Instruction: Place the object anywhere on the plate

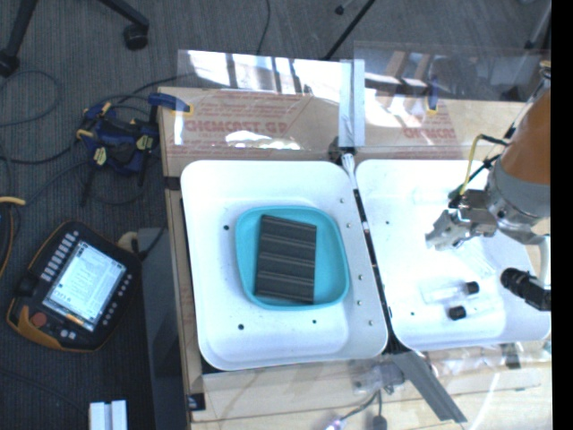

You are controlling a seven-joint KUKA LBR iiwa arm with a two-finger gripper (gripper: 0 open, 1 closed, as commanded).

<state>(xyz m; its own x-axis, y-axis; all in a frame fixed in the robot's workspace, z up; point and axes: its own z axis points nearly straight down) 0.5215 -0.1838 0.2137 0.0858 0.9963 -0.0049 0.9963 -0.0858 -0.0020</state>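
A light-blue plate lies in the middle of the left bin. A dark grey ridged rectangular block rests flat on the plate, roughly centred, with its long side running front to back. My gripper hangs over the right bin, well to the right of the plate and apart from the block. I see nothing held in it. The arm's grey wrist and orange band reach in from the right edge.
In the right bin, near its front, lie a small clear tube with a black cap and a small black piece. A divider wall separates the bins. A teach pendant and cables sit on the floor at left.
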